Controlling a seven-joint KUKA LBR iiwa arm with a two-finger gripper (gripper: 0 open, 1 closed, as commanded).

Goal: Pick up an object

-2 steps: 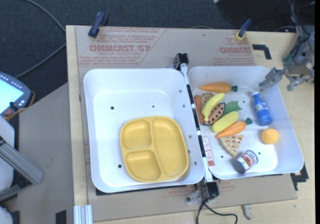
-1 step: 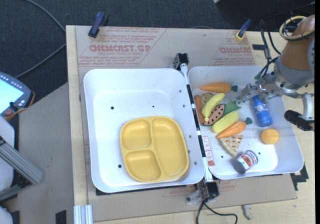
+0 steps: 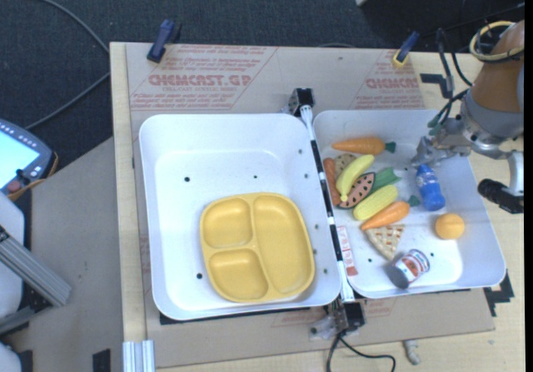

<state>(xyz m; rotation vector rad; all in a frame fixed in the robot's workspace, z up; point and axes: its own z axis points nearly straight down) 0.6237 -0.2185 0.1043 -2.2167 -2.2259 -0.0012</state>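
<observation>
Your arm comes in from the right edge of the desk [image 3: 250, 71], and the pincer [image 3: 433, 152] hangs over the far part of the right bin [image 3: 487, 266], just above the blue bottle [image 3: 429, 189]. You can't tell from this angle whether it is wide or narrow, and nothing shows clamped in it.

Look at that right bin: it's crowded. A carrot [image 3: 360, 146] lies near the bin's far edge. Below it a banana [image 3: 353, 176] curves beside a watermelon slice [image 3: 361, 189], with a second yellow piece [image 3: 375, 202] and an orange carrot [image 3: 386, 215] tight beneath them. A waffle-patterned wedge [image 3: 386, 239] sits toward the near edge, and a small can [image 3: 409, 267] lies tipped over near the bin's near edge. An orange [image 3: 450, 226] rests alone toward the right wall, well apart from the pile. The blue bottle lies between the pile and that orange, close under the pincer.

In the left bin [image 3: 166, 162], a yellow divided plate [image 3: 254, 247] sits toward the near right corner.
</observation>
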